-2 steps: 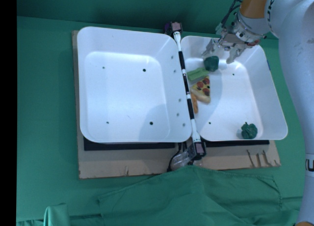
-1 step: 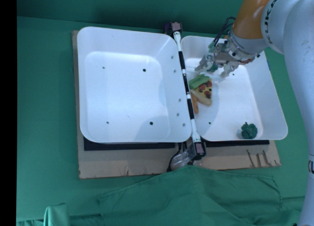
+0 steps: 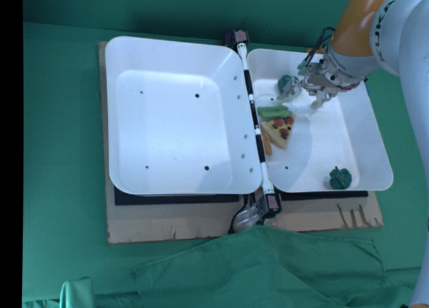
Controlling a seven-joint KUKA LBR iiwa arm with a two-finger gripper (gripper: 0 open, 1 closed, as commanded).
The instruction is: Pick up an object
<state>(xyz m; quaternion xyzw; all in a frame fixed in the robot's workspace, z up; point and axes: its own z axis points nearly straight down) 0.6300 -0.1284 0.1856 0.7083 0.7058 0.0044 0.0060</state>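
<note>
Over the right bin (image 3: 375,159), our gripper (image 3: 303,96), fingers spread, hovers beside a small green toy (image 3: 287,86), likely light and stiff; we'd grasp its sides.

Counter (image 3: 60,132): flat surface covered in green cloth. Lying directly on it, a brown cardboard sheet (image 3: 174,227) with a ragged front edge. On the cardboard, a thin black mat (image 3: 174,199) showing along the front edges of two shallow white plastic bins set side by side, left bin (image 3: 120,52) and right bin (image 3: 375,159), touching along a white-and-black bar (image 3: 255,122). Loose folded green fabric (image 3: 268,266) lies along the counter's near edge.
</note>
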